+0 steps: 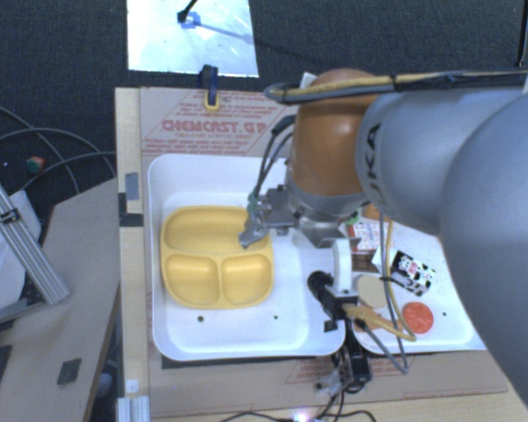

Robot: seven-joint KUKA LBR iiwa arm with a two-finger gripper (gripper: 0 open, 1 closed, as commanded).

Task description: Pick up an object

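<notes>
A large grey robot arm point(458, 156) with a glossy orange band point(327, 134) reaches in from the right over two shallow white plastic bins. The left bin point(202, 332) holds a pale yellow, smooth, rounded tray point(216, 258) divided into three compartments. The arm's metal hand point(253, 227) hangs over the tray's right edge, at or just above its rim; whether it is apart or together cannot be told. The right bin point(453, 328), partly hidden by the arm, holds a flat round orange disc point(418, 317), a small black-and-white patterned object point(412, 271), and a colourful printed packet point(365, 234). The bins rest on a sheet of brown cardboard point(202, 126) with red printing on the bench.
</notes>
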